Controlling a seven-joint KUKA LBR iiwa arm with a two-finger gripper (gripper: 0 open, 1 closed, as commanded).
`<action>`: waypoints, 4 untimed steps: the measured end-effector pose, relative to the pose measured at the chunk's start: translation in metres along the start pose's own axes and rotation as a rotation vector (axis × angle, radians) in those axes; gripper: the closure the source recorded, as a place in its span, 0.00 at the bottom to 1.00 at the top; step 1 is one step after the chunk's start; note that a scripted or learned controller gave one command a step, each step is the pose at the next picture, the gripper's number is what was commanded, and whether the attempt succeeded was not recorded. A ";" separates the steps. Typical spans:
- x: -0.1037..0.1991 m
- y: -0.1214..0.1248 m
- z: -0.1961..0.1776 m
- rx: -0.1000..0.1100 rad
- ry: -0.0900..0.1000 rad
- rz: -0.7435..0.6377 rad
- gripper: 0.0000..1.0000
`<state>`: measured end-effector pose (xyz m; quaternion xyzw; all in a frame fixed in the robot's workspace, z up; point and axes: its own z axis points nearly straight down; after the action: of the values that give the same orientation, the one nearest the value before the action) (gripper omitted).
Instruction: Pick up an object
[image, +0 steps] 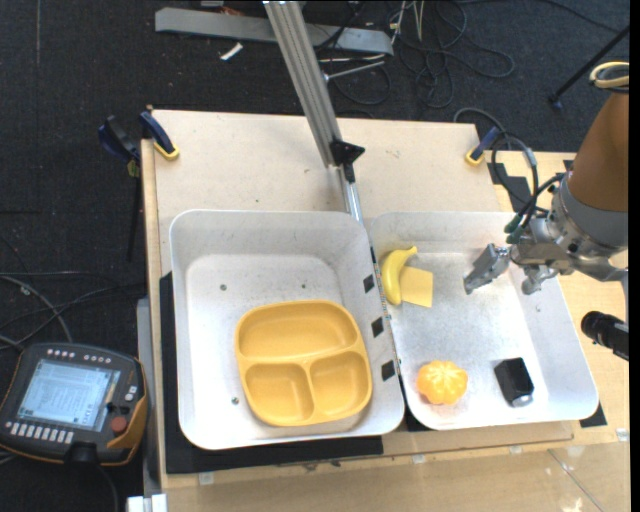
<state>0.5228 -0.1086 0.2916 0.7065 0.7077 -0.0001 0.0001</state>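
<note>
The right bin (470, 320) holds a yellow banana (395, 268) at its far left, with a pale yellow block (418, 288) leaning against it. An orange fruit (441, 383) lies near the bin's front edge, and a small black object (513, 380) sits to its right. My gripper (508, 275) hangs over the right part of this bin, above its floor. Its two fingers are spread apart with nothing between them. It is well to the right of the banana and behind the black object.
The left bin (200, 250) carries a yellow divided tray (302, 362) with three compartments. A slanted metal pole (315, 95) runs down to the wall between the bins. A teach pendant (70, 400) lies off the bench at the lower left.
</note>
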 end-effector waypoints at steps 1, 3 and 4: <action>0.000 0.000 0.000 0.000 0.000 0.001 0.00; -0.005 -0.005 0.112 0.006 0.001 0.003 0.00; -0.001 -0.008 0.176 0.007 0.002 0.002 0.00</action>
<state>0.5152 -0.1092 0.1159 0.7072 0.7070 -0.0020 -0.0031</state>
